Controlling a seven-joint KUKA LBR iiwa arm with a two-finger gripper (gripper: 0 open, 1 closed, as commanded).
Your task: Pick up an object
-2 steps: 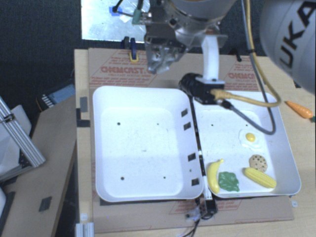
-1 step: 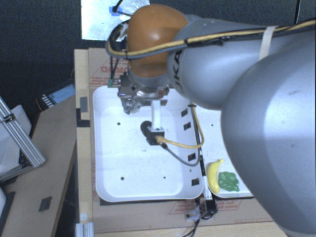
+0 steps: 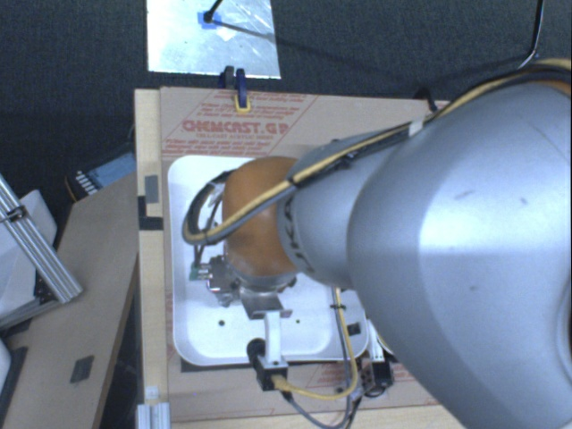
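- Grey arm (image 3: 447,239) is nearest the camera, reaching in from the right and covering the right half of the view.
- Its orange band (image 3: 255,208) sits over the middle of the white bin (image 3: 183,239), with the wrist pointing down towards the bin floor.
- Below the band, the gripper (image 3: 241,289) shows as a metal body low over the bin, towards its near half.
- Whether the fingers are open or closed, and whether they touch or hold anything, cannot be told; the wrist hides them.
- No object to pick up can be made out with certainty. The arm covers most of the bin's middle, and a small green bit (image 3: 192,273) just left of the gripper is too small to identify.
- A yellow cable (image 3: 313,393) loops past the bin's near edge.
- The bin rests on a brown sheet (image 3: 268,119) printed in red, which lies on the bench (image 3: 150,329).
- A blue and yellow clamp (image 3: 237,86) grips the sheet's far edge, and a shiny silver panel (image 3: 179,34) lies just beyond it.
- Pale metal rails (image 3: 36,248) stand well to the left of the bench.
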